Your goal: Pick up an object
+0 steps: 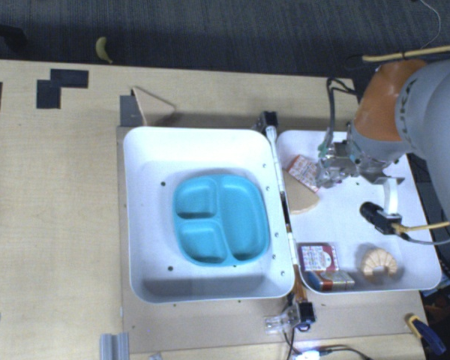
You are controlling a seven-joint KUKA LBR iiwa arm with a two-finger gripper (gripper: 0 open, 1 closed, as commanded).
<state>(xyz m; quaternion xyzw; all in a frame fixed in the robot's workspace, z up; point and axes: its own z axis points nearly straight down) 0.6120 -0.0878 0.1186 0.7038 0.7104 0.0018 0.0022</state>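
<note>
My gripper (331, 169) is hovering in the right bin's (424, 272) far-left corner, right by the small patterned packet (303, 171). Best bet, I think: drop straight down, centre on the packet, and don't nudge it into the wall.

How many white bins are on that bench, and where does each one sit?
2. The left bin holds a blue divided tray. The right bin sits beside it, with the gripper above its far end; the arm may hide part of it.
</note>
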